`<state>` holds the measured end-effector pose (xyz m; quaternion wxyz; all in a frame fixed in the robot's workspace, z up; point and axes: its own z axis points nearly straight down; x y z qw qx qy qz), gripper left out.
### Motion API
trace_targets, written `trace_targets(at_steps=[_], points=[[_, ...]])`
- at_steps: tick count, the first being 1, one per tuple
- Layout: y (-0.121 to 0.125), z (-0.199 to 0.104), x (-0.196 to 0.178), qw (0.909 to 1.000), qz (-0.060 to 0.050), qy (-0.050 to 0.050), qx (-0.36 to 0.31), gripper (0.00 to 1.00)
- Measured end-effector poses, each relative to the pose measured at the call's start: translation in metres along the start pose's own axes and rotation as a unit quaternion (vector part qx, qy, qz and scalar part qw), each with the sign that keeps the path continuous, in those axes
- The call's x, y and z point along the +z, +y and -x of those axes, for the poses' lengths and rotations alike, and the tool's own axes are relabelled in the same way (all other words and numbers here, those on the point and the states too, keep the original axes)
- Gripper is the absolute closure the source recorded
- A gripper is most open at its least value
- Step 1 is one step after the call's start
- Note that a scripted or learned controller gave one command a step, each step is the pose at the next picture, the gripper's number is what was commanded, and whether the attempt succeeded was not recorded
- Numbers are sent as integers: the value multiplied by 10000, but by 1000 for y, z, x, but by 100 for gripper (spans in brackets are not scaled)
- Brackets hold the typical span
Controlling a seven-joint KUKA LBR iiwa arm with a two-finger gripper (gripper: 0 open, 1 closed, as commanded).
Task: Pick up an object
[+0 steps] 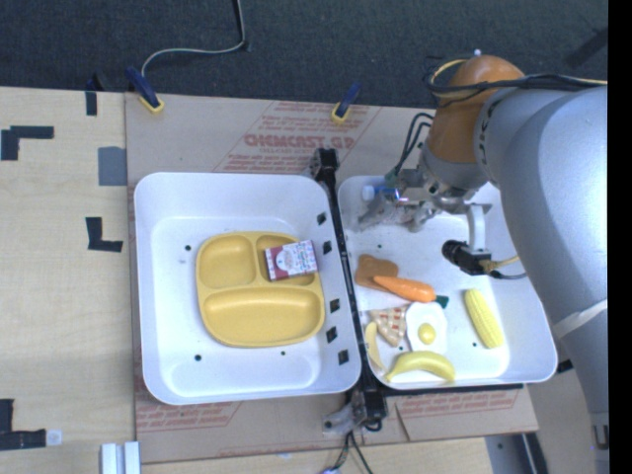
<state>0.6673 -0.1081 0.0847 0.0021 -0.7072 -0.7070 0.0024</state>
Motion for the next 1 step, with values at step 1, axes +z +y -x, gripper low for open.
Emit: trace_targets(at_steps=[1], points=[[0, 27, 0, 10000, -7, 10, -2, 0]])
